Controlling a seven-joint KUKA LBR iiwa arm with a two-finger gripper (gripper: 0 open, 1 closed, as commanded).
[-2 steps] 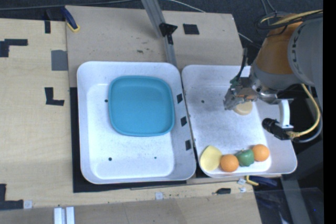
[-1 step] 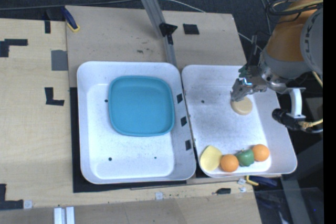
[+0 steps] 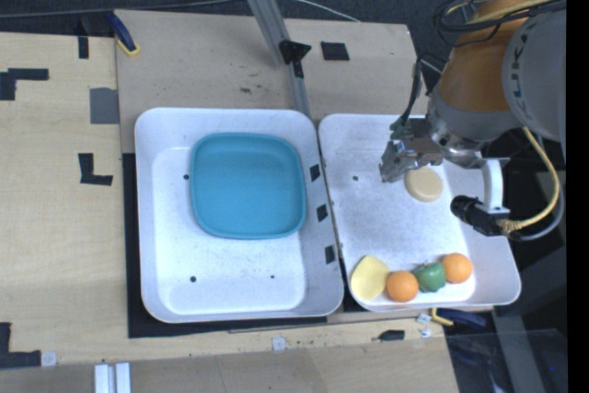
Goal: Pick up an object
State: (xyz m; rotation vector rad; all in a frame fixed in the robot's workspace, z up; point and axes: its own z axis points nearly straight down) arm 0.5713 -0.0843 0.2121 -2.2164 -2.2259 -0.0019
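The two-finger gripper [image 3: 398, 163] hangs over the upper part of the right-hand shallow white bin [image 3: 368, 198], its dark fingers pointing down and to the view's left. Whether they stand apart or together cannot be told from this slant, and nothing shows between them. Just beside the gripper, toward the arm's side, a round cream-coloured disc [image 3: 424, 186] lies on the bin floor, partly under the wrist. On the grey arm [image 3: 543, 78] above it, part of a light marking can be seen, too cropped to read.

Farther from the gripper, along the bin's near edge, four small things sit in a row: a pale yellow rounded piece [image 3: 370, 277], a small orange ball [image 3: 401, 286] touching it, a green lump [image 3: 429, 277], and a second orange ball [image 3: 457, 268].

Well apart on the gripper's far side, a square blue plastic plate [image 3: 248, 185] rests in the left-hand white bin [image 3: 166, 225]. A slanted grey metal bar [image 3: 267, 5] crosses above both bins.
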